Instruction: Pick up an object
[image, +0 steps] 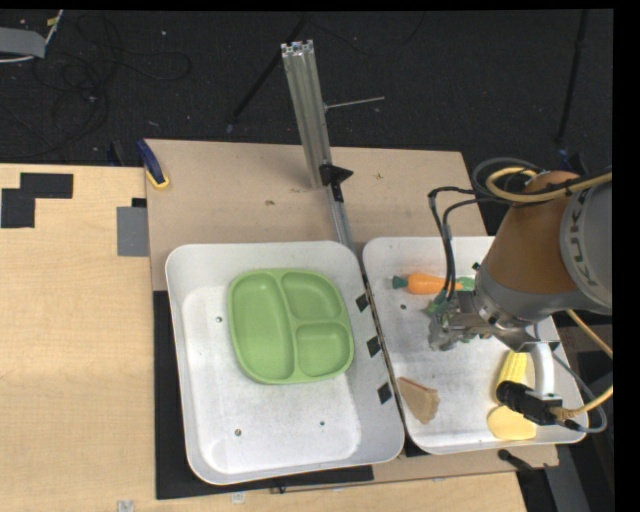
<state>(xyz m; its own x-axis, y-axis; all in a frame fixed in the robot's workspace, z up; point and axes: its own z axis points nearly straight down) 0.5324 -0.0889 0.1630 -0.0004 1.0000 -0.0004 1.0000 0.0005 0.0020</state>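
The right bin holds several small objects. An orange carrot with a green end lies near its far left. A brown wedge-shaped piece rests by the bin's front left. A yellow object sits at the front right corner, with a second yellow and white piece just behind it. My gripper hangs low over the middle of this bin, just in front of the carrot and behind the brown wedge. Nothing shows clearly between its tips.
The left bin carries a green divided plate. An upright aluminium post stands behind the bins. Black clips line the seam between the bins. The arm's grey and orange body covers the right bin's far right.
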